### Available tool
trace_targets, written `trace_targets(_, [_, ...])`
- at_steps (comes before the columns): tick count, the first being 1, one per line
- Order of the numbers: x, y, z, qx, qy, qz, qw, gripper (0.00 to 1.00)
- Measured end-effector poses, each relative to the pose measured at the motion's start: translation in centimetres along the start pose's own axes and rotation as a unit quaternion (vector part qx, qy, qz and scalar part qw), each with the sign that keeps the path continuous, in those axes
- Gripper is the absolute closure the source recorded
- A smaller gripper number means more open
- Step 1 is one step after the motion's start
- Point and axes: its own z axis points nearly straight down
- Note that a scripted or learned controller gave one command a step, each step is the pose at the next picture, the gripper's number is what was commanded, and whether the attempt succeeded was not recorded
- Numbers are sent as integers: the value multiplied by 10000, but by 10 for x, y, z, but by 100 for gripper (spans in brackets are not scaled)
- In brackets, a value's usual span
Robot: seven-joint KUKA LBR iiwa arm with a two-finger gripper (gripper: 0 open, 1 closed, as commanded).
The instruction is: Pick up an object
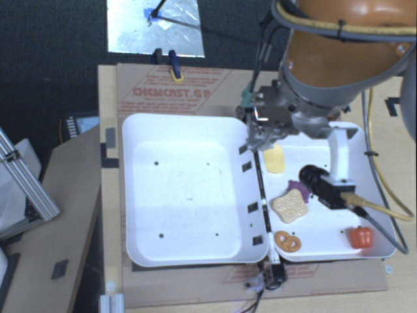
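My gripper [262,137] hangs over the back left corner of the right bin [324,253], close to the wall between the two bins. Just below it lies a pale yellow piece [275,160]. It is hard to tell whether the gripper touches that piece. Further forward lie a toast-shaped slice [290,207] and a small purple thing [298,188] at its upper edge. A pretzel [287,241] sits near the front left corner. A red and orange thing [360,237] lies at the front right.
The left bin [189,188] stands beside the right one on a cardboard sheet [172,91]. The arm's big orange and grey body [345,38] covers the right bin's back part. A foil sheet [155,17] lies behind the bench.
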Motion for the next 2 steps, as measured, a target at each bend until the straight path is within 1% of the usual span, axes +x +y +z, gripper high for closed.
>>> trace_targets(1, [30, 24, 157, 18, -1, -23, 10000, 100])
trace_targets(2, [68, 53, 89, -77, 33, -43, 10000, 100])
